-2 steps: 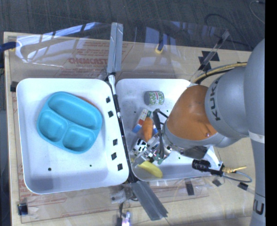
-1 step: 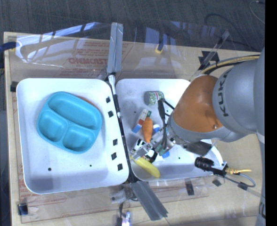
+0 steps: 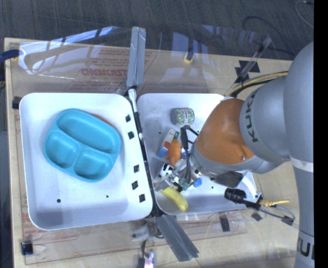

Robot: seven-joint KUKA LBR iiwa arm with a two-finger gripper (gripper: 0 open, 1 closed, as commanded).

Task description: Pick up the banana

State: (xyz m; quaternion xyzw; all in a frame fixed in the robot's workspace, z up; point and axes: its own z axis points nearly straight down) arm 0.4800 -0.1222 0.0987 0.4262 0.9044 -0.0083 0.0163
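The yellow banana (image 3: pixel 175 199) lies at the front left corner of the right bin (image 3: pixel 153 108), close to its front wall. My gripper (image 3: pixel 177 180) hangs low in that bin, just behind and above the banana, and its metal tip sits right over the fruit's back end. The arm's orange band and grey body cover the bin's right half. I see nothing lifted off the bin floor.
A green can (image 3: pixel 182 115) lies at the back of the right bin. An orange carrot-like thing (image 3: pixel 175 150) and a small blue item (image 3: pixel 163 150) sit just behind the gripper. A blue divided plate (image 3: pixel 83 144) lies in the left bin (image 3: pixel 35 205).
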